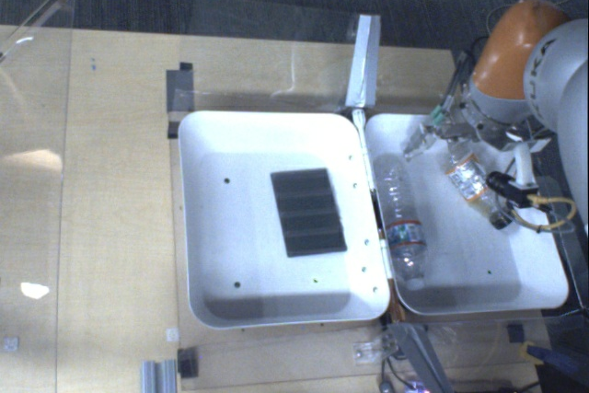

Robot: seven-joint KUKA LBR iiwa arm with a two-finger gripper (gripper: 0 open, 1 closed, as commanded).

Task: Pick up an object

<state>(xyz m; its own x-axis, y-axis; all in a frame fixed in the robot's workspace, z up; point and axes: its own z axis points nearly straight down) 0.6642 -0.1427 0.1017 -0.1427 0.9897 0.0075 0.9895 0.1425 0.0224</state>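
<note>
A black ribbed rectangular pad (pixel 308 212) lies flat near the middle of the left bin (pixel 212 225). A clear plastic bottle (pixel 399 221) with a blue label lies along the left wall of the right bin (pixel 515 281). My gripper (pixel 460 152) hangs over the upper part of the right bin, below the grey wrist and its orange band. A small clear item with orange markings (pixel 466 179) sits right under the gripper; whether it is held or lying on the bin floor is unclear.
A metal divider post (pixel 363 60) stands behind the seam between the bins. Cables and a black connector (pixel 525 198) trail from the wrist over the right bin's right side. Wooden bench lies to the left.
</note>
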